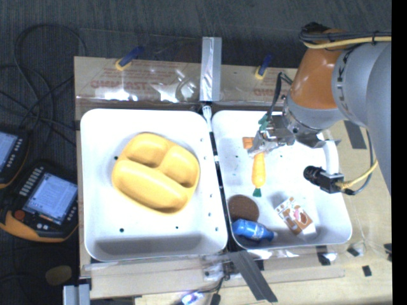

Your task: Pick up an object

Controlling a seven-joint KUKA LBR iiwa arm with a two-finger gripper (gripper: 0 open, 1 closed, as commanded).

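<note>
A slender yellow-orange plastic carrot with a green tip [258,171] is hanging upright just beneath the two-finger gripper [262,146], its top pinched between the closed fingers, over the right white bin [331,216]. Below it are lying a brown round cookie [241,206], a blue plastic bottle [252,230] and a small printed packet [294,215]. Far left, a big yellow foam bread loaf [156,171] is sitting in the left white bin [102,234].

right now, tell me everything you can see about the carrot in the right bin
The carrot is a small toy, plastic-looking, with a yellow-orange body and a green tip at its lower end. It points lengthwise down the view in the upper middle of the right bin, its upper end right under the tool; whether they touch is unclear. The brown disc lies just below, slightly apart.
</note>
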